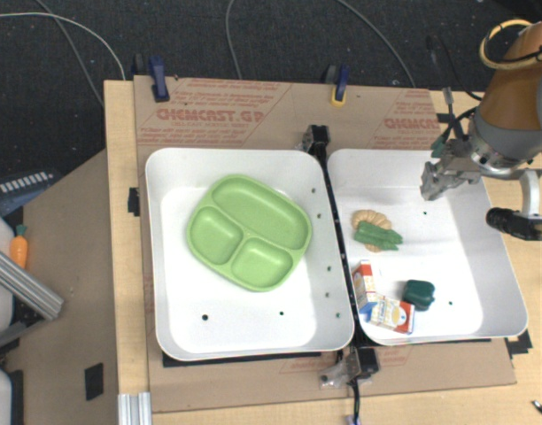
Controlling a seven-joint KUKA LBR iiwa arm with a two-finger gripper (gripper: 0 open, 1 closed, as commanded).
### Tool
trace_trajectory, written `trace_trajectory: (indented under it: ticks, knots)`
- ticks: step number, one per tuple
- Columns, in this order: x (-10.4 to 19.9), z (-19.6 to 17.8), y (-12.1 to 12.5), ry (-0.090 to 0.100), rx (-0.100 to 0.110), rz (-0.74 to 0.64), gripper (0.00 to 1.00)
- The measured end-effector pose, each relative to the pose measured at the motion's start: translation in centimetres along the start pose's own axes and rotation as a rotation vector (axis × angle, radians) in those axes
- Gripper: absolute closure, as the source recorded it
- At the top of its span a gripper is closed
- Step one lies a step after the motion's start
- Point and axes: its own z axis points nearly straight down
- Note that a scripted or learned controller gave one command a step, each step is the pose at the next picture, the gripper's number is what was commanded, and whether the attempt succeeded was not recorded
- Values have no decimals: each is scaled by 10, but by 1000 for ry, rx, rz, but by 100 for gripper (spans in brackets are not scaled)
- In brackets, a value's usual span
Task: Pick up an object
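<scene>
**Gripper over the right bin, objects down-left of it**

The gripper [437, 182] hangs at the upper right of the frame, over the back part of the right bin [483, 264], and from this angle I cannot tell how it is set; nothing is seen in its grasp. The arm [510, 104] comes in from the right edge.

Everything that could be picked lies lower and to the left of the gripper, along the left side of the same bin. Nearest is a green toy [378, 235], lying against a tan piece [370, 219] just above it — the two touch or overlap, so a grasp there risks catching both. The green toy's long axis runs roughly left to right across the frame, tilted slightly down toward the right. Further down the frame sit a carton [386, 312] close to the bin's lower left wall and a dark green block [420, 293] just to its right, near it but seemingly apart.

The left bin [165, 237] holds a green tray [250, 231] in the middle of the frame, well away from the gripper.

My judgement: the coming move is a travel down-left across bare bin floor — shortest to the green toy, with the jaws best closing across its short side.
</scene>
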Motion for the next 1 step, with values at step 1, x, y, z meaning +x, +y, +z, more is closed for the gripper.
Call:
trace_trajectory:
  ticks: [1]
  knots:
    - [-5, -61, 6, 0, -1, -1, 100]
